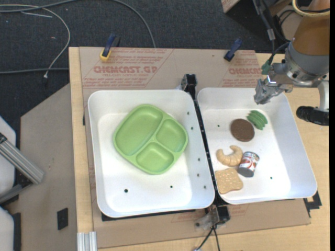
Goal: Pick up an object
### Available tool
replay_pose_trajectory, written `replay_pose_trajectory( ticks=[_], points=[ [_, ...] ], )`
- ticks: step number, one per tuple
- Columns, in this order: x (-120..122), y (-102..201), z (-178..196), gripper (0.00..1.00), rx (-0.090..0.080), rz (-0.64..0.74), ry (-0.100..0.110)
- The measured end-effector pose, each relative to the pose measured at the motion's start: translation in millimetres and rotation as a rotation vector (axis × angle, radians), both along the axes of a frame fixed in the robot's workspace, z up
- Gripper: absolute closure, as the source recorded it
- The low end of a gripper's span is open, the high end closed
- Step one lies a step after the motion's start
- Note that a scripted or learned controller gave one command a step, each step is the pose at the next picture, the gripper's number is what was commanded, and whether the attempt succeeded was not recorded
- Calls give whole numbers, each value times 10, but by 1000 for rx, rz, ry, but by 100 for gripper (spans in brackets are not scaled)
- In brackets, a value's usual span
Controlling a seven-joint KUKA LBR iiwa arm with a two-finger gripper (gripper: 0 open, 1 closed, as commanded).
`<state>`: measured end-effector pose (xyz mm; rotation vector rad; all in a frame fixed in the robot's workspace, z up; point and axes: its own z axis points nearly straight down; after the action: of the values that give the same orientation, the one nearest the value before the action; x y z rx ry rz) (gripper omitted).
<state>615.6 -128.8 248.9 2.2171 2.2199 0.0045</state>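
Observation:
The right bin (293, 161) holds a green leafy piece (257, 119), a brown round patty (243, 130), a tan croissant (230, 155), a small can (248, 164) with a red and white label, and a tan cracker (229, 181). My gripper (263, 95) hangs over the bin's far edge, a little above and beyond the green piece. No object sits in it. The arm comes in from the upper right.
The left bin (104, 177) carries a green divided plate (151, 138). Black clips (189, 82) join the bins at the middle. Two blue clamps (109, 45) hold the cardboard base at the back. Cables lie on the dark floor behind.

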Motion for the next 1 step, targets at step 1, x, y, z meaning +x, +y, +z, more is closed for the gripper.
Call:
replay_pose_trajectory(
  ticks=[1],
  points=[
    [-89, 539, -32, 100, 3, 4, 8]
  ],
)
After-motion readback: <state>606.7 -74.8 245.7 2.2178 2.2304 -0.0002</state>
